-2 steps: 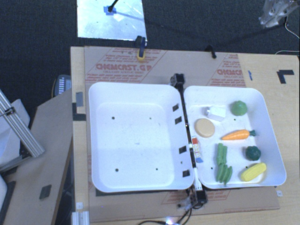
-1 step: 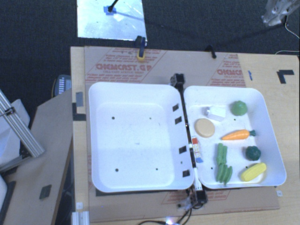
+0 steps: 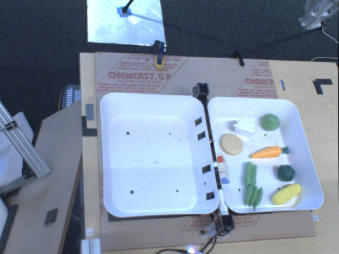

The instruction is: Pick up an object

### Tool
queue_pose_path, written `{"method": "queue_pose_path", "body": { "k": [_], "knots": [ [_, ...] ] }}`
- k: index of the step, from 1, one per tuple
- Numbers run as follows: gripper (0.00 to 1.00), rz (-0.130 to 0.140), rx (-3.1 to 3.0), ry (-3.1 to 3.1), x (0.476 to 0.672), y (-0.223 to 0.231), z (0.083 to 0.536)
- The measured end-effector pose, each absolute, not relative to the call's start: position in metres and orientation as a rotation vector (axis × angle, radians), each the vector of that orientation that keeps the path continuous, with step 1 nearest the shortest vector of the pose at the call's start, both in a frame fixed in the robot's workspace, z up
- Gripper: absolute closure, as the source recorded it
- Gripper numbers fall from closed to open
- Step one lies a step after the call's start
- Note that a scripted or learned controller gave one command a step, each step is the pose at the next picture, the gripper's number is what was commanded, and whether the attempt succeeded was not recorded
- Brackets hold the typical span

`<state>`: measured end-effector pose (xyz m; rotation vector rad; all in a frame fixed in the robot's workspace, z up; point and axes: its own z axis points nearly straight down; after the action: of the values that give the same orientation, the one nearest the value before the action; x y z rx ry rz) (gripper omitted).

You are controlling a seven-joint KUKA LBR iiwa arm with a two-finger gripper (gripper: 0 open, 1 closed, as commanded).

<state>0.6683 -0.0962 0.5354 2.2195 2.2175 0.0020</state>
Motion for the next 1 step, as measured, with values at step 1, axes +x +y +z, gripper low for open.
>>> {"method": "queue_pose_path", "body": {
  "k": [1],
  "knots": [
    [1.00,0.003,2.219,2.217,0.6683,-0.1067,0.5356]
  ]
}}
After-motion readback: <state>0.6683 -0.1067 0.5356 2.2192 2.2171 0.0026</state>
